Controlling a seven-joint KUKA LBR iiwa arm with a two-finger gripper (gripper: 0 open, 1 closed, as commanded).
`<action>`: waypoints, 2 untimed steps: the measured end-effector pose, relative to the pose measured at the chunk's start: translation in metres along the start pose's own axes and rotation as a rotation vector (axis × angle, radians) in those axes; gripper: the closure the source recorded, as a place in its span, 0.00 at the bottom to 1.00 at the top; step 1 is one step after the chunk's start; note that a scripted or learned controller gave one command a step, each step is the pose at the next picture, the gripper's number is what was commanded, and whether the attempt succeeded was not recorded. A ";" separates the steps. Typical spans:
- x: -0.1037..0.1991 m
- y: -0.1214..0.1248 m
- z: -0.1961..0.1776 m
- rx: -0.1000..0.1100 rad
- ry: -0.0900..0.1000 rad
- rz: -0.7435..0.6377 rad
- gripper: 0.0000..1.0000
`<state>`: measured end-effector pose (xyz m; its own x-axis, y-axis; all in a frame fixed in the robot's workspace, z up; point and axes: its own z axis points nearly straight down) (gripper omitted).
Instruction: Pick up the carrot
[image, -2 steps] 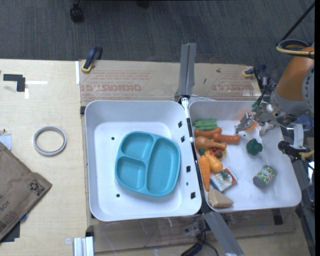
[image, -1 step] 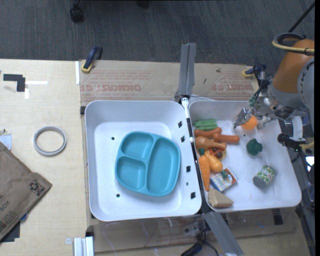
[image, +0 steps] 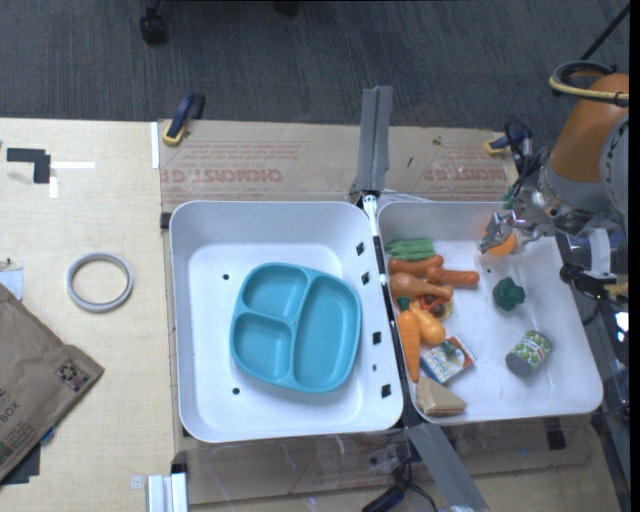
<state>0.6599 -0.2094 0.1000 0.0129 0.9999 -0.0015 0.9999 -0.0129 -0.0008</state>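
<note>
From where I stood, everything could be placed against the right bin (image: 560, 400). The arm (image: 585, 140) came in over that bin's far right corner, its orange band above the rim. The gripper (image: 497, 238) hung just inside the bin's far wall, toward the right side. It was clenched on the carrot (image: 506, 243), a small orange piece that showed between the fingertips.

A dark green lump (image: 508, 294) lay on the bin floor nearer to me than the gripper and apart from it. A small green-labelled can (image: 528, 353) lay on its side toward the bin's near right corner.

The rest of the toy food was heaped along the bin's left wall. Green beans (image: 411, 246) lay farthest back. Next to them was an orange-red piece (image: 455, 278), then a long orange piece (image: 410, 345) running along the wall. A small printed packet (image: 446, 362) and a tan wedge (image: 438, 400) lay in the near left corner.

The left bin (image: 200, 400) stood directly against the right bin's left wall. It held a blue divided plate (image: 297, 327). Well to the left of both bins, a roll of tape (image: 100, 281) lay on the bench.
</note>
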 end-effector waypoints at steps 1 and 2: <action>0.060 -0.001 0.008 0.000 0.001 -0.038 1.00; 0.060 -0.001 -0.001 0.000 0.000 -0.039 1.00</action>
<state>0.6598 -0.1492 0.1007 -0.0264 0.9996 -0.0016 0.9997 0.0264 -0.0004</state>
